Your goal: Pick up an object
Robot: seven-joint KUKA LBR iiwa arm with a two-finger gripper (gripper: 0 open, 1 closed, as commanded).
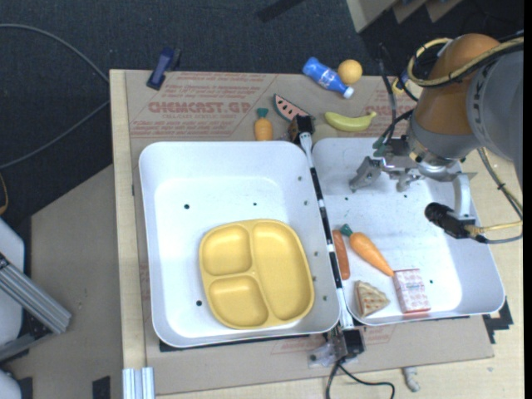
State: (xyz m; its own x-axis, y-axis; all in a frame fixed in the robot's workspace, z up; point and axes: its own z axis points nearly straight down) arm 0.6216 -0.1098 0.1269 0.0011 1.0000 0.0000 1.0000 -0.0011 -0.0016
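A tapered orange toy carrot (pixel 369 252) lies diagonally, tip toward lower right, in the right white bin (pixel 465 273). The two-finger gripper (pixel 384 173) hovers released above, gripping nothing. Dark carpet (pixel 83 15) surrounds the bench.

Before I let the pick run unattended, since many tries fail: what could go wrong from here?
The gripper hangs over bare floor of the right bin, apart from every item, so closing there would likely grab nothing. The carrot, sandwich wedge and pink carton lie close together near the front wall, so a descent could nudge a neighbour.
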